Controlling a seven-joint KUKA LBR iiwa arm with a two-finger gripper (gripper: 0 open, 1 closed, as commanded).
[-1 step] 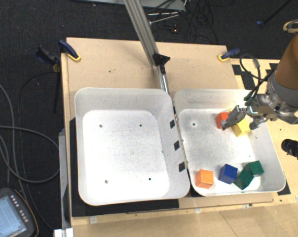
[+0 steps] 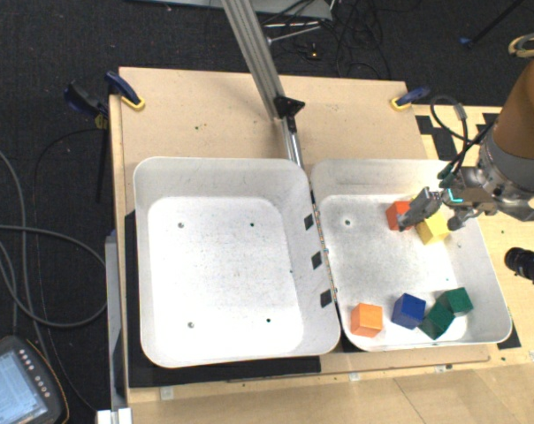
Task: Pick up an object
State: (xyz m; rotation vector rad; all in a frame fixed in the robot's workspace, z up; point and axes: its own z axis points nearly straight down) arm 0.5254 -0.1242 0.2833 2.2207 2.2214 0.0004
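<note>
My gripper (image 2: 435, 218) hangs low over the upper right part of the right bin (image 2: 373, 184), and it is open. A yellow block (image 2: 434, 230) lies right under it, between the two dark fingers (image 2: 416, 211). A red-orange block (image 2: 395, 214) sits just left of the left finger, close to or touching it. Nothing is lifted off the bin floor. Along the bin's front edge lie an orange block (image 2: 366, 319), a blue block (image 2: 408, 310) and two green blocks (image 2: 438, 319), (image 2: 459, 300).
The left bin (image 2: 218, 263) stands beside the right one, with black clips along the shared rim. A slanted metal rod (image 2: 254, 42) reaches down to the bins' far junction. The arm's orange band (image 2: 522, 113) comes in from the right, with cables beside it.
</note>
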